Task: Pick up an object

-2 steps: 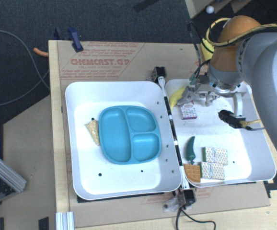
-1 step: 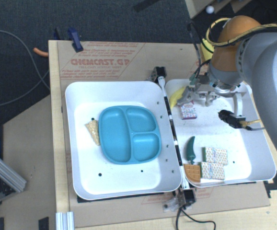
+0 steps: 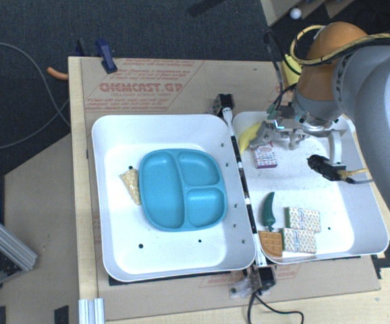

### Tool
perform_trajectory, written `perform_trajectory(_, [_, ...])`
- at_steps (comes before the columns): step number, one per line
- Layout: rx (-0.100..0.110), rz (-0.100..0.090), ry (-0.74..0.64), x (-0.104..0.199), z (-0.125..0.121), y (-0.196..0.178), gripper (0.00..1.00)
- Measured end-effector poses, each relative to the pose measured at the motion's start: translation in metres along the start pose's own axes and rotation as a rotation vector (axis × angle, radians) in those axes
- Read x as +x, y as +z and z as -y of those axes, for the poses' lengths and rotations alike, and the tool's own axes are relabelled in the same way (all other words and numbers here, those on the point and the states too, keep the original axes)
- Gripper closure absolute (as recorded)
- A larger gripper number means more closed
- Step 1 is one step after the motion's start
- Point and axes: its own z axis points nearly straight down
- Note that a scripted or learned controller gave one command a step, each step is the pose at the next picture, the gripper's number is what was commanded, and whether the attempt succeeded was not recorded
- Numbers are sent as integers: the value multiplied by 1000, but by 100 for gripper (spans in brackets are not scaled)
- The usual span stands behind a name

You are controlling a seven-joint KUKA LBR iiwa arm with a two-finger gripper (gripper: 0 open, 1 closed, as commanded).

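The jaws are seen at the end of the grey arm (image 3: 370,93), over the back part of the right bin (image 3: 357,208). It cannot be told if the jaws are wide or narrow, and nothing is seen held between them.

A small packet (image 3: 265,157) with pink print is laid flat on the bin floor, just beside the jaws. A yellow thing (image 3: 249,137), maybe a toy banana, is found next to it by the bin wall.

The small packet is judged to be the thing most likely to be picked. It is thought to be very light, thin and a bit soft, so it could be bent or squashed. It may be slippery too. As it is laid flat, it is best taken by two facing edges, with the jaws brought right down to the floor.

Near the front of this bin a green thing (image 3: 268,208), two more packets (image 3: 304,219) and a waffle piece (image 3: 270,243) are seen. A blue plate (image 3: 181,187) is kept in the left bin (image 3: 114,147).
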Motion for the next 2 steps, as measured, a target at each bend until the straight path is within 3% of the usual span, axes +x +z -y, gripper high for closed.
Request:
perform_trajectory(1, [0,-3,-1,-1,0,0,0])
perform_trajectory(2, [-26,-6,3,6,28,4,0])
